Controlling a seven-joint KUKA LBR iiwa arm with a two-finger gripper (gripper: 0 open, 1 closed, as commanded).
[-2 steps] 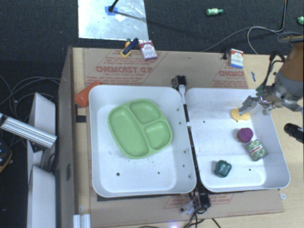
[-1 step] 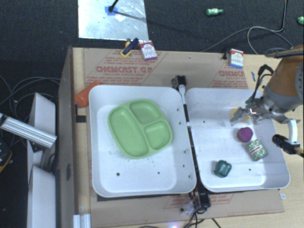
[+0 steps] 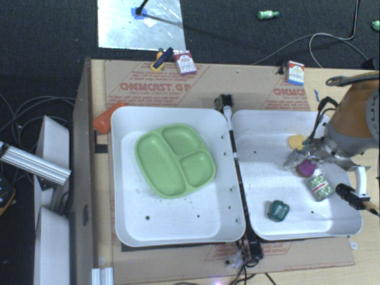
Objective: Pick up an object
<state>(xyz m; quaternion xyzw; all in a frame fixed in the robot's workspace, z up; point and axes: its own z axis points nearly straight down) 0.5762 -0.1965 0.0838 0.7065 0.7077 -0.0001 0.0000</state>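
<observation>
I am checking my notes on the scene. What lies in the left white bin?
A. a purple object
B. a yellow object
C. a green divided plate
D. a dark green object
C: the green divided plate lies in the left white bin, while the other small items are in the right bin.

— Any writing you can read?
— Red letters, "CHEMCAST GP", on the brown protective paper sheet (image 3: 261,88) under the bins: once at its upper left, again at its upper right.
— The small red-and-white cartons?
— Print too small.

Two bins (image 3: 178,233) (image 3: 261,129) (white), one green tray (image 3: 175,159), four small objects (image 3: 278,210) (image 3: 319,186) (image 3: 306,168) (image 3: 295,141).
</observation>
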